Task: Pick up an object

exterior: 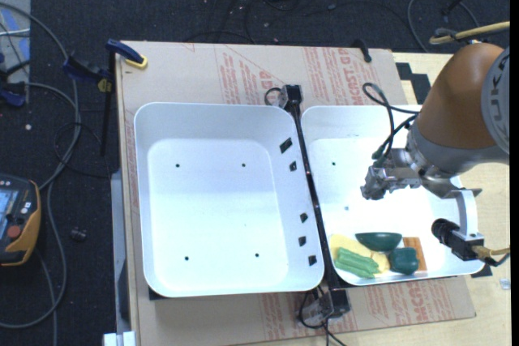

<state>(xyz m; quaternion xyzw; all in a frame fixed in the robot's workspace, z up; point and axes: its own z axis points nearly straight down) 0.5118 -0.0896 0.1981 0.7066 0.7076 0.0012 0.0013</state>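
Observation:
My gripper (pixel 375 187) hangs over the middle of the right bin (pixel 349 130), on the end of the grey arm with its orange band (pixel 462 97). Along that bin's front edge lie several small objects: a light green ridged piece (pixel 356 262), a dark green bowl-shaped piece (pixel 379 240), a teal block (pixel 403 260), a yellow flat piece (pixel 344 245) and an orange piece (pixel 413 245). The gripper is above and behind them, apart from all of them. Nothing shows beneath it but white bin floor.
The left bin (pixel 162 126) sits beside the right one, with a black divider strip (pixel 306 182) between them. Both rest on a cardboard-covered bench (pixel 243 65). A black cable (pixel 381 105) loops from the arm over the right bin's back.

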